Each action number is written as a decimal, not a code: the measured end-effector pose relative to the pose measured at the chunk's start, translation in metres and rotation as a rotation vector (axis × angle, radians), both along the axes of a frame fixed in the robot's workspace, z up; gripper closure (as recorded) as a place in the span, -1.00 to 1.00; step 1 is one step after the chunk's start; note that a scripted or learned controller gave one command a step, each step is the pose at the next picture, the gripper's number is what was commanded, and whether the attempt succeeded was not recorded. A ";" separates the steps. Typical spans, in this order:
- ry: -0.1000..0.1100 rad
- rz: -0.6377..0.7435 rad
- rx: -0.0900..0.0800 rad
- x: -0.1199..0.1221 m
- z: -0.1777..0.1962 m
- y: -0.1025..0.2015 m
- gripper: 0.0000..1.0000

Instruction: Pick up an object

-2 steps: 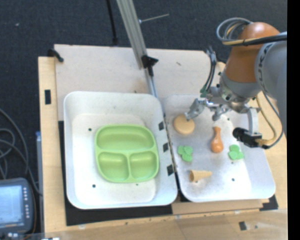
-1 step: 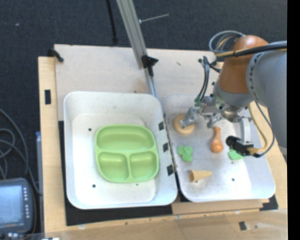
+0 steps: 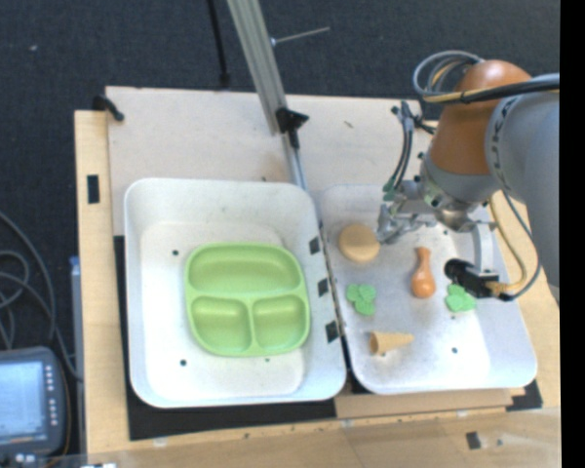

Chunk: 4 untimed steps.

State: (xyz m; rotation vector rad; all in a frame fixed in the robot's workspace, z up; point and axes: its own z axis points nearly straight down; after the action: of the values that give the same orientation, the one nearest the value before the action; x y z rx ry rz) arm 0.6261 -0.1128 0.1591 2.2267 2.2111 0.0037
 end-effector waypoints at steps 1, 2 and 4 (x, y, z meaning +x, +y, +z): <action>-0.004 0.000 -0.001 0.003 0.064 -0.007 1.00; 0.003 -0.001 -0.001 0.003 0.058 -0.009 1.00; 0.005 0.013 0.002 -0.031 0.048 0.086 1.00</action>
State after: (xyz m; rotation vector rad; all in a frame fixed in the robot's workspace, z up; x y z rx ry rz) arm 0.5954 -0.0267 0.2075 2.2152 2.2288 0.0002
